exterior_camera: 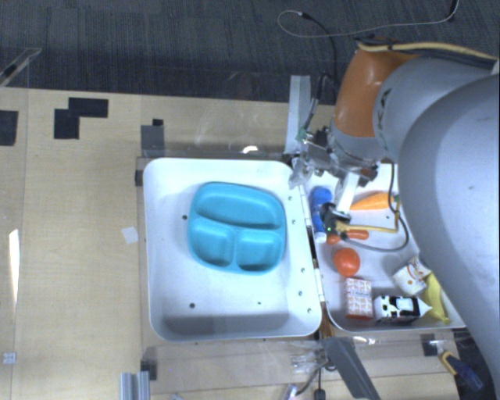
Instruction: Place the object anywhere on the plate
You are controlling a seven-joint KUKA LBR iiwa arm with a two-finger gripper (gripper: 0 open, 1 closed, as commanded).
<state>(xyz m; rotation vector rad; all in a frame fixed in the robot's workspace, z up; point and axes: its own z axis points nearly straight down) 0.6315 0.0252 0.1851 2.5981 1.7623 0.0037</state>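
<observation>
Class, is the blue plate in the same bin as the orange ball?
No: the plate lies in the left-hand bin and the ball in the right-hand bin.

Your two-finger gripper (312, 173) is hanging over the right white bin (373, 262); the sky-blue divided plastic plate (234, 226) is lying in the left bin (168, 262).

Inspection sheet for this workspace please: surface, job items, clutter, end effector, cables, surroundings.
Surface: wooden bench with left bin and right bin, both white.
Job's things: blue plate in left bin; object to place not picked out.
Clutter: right bin holds blue bottle, orange ball, checked box, black-and-white toy, banana.
End effector: over right bin's far left corner.
Cables: thin wire on the carpet.
Surroundings: dark carpet beyond bench; black marks on bench.
</observation>
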